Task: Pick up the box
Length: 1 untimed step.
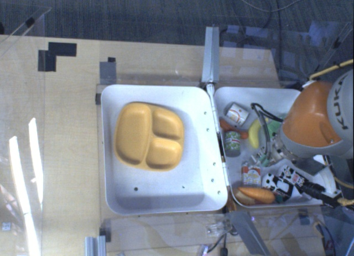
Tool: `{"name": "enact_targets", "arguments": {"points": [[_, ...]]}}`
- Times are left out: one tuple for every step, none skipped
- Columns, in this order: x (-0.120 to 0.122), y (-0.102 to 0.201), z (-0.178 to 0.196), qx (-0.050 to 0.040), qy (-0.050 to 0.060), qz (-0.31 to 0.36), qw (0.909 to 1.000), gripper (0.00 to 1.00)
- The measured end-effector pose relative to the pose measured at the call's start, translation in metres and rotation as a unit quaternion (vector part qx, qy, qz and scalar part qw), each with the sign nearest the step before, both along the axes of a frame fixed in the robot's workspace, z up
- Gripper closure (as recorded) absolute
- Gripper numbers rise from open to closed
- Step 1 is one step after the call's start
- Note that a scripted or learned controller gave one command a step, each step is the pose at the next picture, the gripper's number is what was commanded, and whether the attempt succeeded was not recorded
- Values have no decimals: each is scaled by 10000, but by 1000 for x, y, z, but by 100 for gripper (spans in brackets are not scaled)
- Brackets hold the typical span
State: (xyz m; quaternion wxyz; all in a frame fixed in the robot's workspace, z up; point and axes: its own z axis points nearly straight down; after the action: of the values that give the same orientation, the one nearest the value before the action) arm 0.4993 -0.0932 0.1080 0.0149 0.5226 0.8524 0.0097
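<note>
The box (251, 175) is a small white carton with red and green print, lying near the front left of the right bin (260, 95). My gripper (272, 158) hangs below the orange wrist band (312, 119), just right of and slightly behind the box. The wrist hides its tips. I see nothing held in it.
The right bin also holds a can (237, 114), a dark bottle (232, 142), a yellow fruit (254, 134), an orange piece (256, 195) at the front and a black-and-white item (283, 183). A yellow divided plate (148, 135) lies in the left bin (166, 194).
</note>
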Motion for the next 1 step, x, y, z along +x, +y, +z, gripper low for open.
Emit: {"name": "enact_targets", "arguments": {"points": [[0, 0, 0, -3, -1, -2, 10000, 0]]}}
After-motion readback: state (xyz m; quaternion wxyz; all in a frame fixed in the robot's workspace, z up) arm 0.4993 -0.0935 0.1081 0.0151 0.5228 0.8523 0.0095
